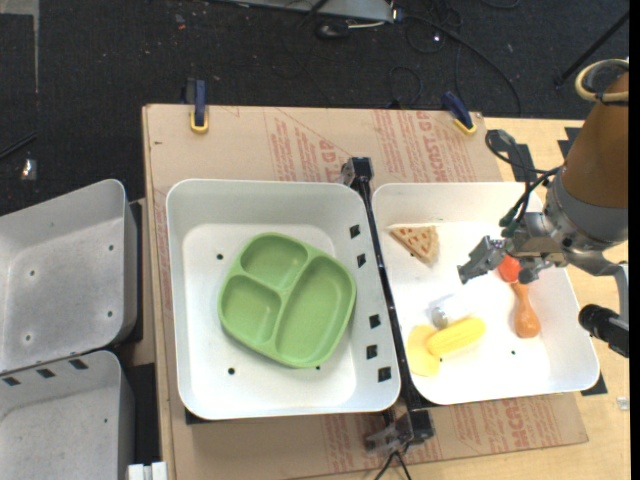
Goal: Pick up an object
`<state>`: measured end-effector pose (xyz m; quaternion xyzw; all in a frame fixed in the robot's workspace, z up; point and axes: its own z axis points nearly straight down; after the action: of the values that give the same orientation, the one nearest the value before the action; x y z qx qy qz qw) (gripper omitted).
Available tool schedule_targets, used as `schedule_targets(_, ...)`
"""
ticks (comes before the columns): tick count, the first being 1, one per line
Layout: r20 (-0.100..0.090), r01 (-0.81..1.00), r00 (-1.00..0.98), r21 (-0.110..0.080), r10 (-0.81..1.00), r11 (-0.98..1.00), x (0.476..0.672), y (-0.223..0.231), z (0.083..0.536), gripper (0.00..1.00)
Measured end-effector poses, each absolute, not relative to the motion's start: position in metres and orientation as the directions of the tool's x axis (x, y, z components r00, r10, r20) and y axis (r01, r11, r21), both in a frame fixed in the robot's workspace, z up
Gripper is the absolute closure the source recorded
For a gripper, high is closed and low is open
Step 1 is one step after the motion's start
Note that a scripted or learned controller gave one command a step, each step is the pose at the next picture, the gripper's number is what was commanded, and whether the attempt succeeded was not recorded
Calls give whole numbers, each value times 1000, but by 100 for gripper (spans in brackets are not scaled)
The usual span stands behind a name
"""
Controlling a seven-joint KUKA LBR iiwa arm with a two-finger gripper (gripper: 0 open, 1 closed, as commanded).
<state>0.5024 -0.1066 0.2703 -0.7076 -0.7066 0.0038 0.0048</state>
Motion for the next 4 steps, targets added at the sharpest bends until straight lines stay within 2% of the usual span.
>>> schedule_targets(1, 0, 1000, -1, -1, 1000, 1, 504, -106, 276, 0)
schedule_targets(4, 1, 1000, 2, -5, 1000, -2, 509, -121, 135, 0)
